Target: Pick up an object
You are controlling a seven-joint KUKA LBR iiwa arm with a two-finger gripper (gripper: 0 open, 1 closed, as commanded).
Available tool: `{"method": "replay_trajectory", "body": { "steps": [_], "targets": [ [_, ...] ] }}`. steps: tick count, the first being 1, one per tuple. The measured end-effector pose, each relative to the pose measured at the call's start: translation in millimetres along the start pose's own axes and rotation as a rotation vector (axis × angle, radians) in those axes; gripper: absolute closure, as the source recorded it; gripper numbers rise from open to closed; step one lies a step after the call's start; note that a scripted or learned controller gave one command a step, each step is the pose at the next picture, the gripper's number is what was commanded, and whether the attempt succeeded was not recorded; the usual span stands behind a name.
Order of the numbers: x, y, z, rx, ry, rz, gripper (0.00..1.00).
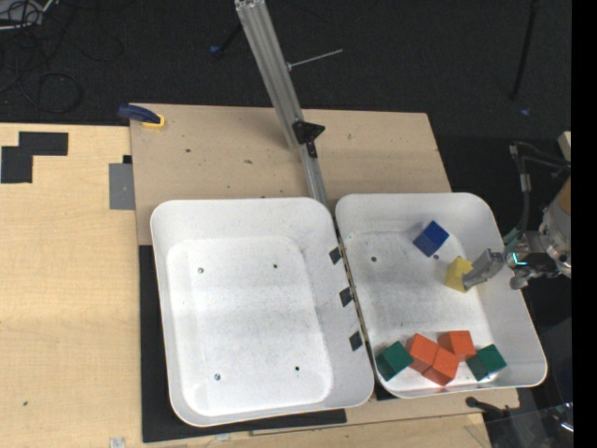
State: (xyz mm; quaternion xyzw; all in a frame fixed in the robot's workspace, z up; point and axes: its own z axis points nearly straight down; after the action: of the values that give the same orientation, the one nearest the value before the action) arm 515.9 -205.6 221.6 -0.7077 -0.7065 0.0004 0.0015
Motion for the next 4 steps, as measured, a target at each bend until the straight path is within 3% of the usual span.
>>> {"method": "replay_trajectory", "body": {
  "steps": [2,3,4],
  "targets": [
    [7.9,-5.8,106.0,0.007,0.003,0.0,0.0],
    [8.2,-5.3,129.8,-0.001,0.0,0.002,0.0],
    [7.3,-5.5,119.6,0.0,0.001,0.008,1.0]
  ]
}}
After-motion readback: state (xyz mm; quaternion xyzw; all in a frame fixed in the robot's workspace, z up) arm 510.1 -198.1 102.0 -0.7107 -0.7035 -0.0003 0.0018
